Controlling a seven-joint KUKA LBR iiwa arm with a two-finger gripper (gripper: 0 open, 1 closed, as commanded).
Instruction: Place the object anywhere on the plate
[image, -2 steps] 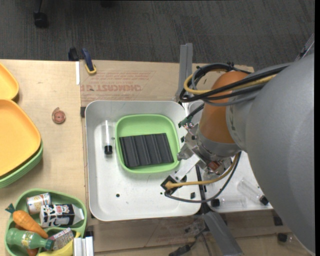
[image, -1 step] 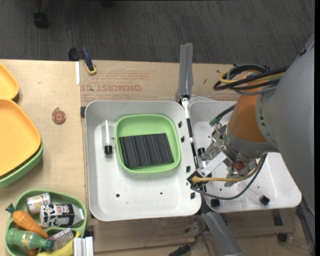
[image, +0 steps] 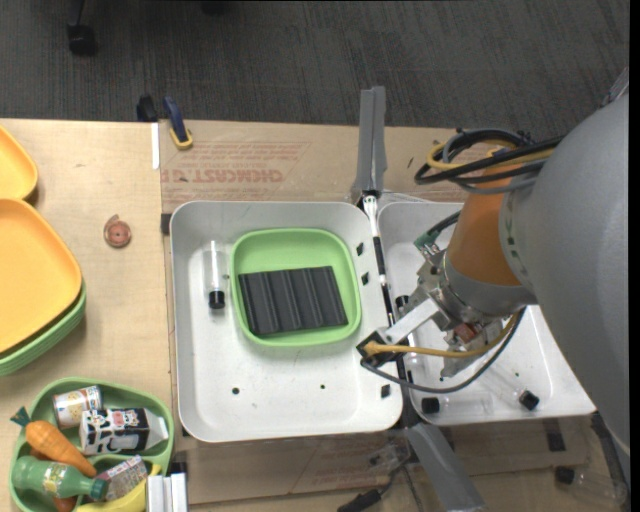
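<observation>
The dark ridged slab (image: 292, 300) lies flat on the green plate (image: 296, 243), filling its middle. Right of the plate, over the neighbouring bin (image: 540, 385), the arm (image: 560, 210) bends steeply down. Its gripper (image: 447, 326) hangs low there, and whether it is open or closed cannot be told.

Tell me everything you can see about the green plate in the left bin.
The green plate is a light green, rounded-square dish with a raised rim, plastic by the look of it. It lies flat in the upper middle of the left white bin. A dark grey ribbed slab rests in its well, tilted slightly, covering most of the lower half. A small clear tube with a black cap lies in the bin to its left, apart from the rim. The arm is over the right bin, away from the plate.
</observation>
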